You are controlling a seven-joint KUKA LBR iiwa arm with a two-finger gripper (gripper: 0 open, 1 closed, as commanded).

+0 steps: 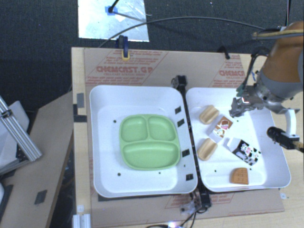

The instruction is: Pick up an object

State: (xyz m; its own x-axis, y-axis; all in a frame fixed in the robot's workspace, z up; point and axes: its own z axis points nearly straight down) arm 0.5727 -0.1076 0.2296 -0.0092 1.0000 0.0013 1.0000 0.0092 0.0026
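objects for picking were seen gathered in the right bin [280,175], one of two shallow white bins set side by side on the bench. a tan bread-like piece [208,114] lay near the upper left of that bin, and a second tan piece [207,149] lay lower, close to the divider between the bins. between them, slightly to the right, a small brown and white packet [221,127] was placed, tilted. a black and white patterned box [244,151] was seen further right, near the middle of the bin, and an orange-brown waffle-like piece [240,176] rested near the front edge. the gripper [239,106] was positioned over the upper part of the right bin, just above and to the right of the brown and white packet, with nothing seen between its fingers; whether they were spread or closed could not be told from this view. the arm [282,65] was seen reaching in from the right, its orange band visible above the wrist. a green divided plate [149,141] was laid in the middle of the left bin [107,103].
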